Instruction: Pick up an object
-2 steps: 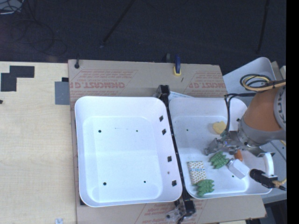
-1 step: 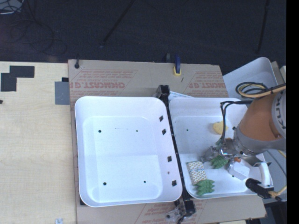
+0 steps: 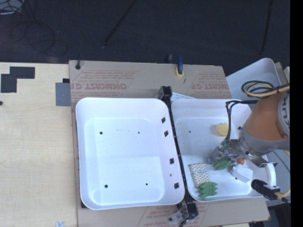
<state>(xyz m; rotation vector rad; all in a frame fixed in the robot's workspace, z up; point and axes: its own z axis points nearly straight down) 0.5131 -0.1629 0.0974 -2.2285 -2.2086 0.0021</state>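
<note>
My gripper (image 3: 221, 158) is down inside the right bin (image 3: 199, 122), reaching in from the right under the orange wrist band. Its tip sits right at a small green leafy object (image 3: 221, 164), touching or just above it; the wrist hides how the tip meets it. A second green leafy object (image 3: 207, 189) lies near the bin's front edge. A patterned beige packet (image 3: 199, 174) lies just left of them. A yellow rounded object (image 3: 222, 129) rests toward the back of the bin. A white block (image 3: 242, 173) with a small orange bit lies under the wrist.
The left bin (image 3: 123, 150) stands beside the right one, split from it by a black divider with clips (image 3: 171, 141). Cardboard lies under both bins. A black and yellow cable loops over the arm at the upper right (image 3: 258, 86).
</note>
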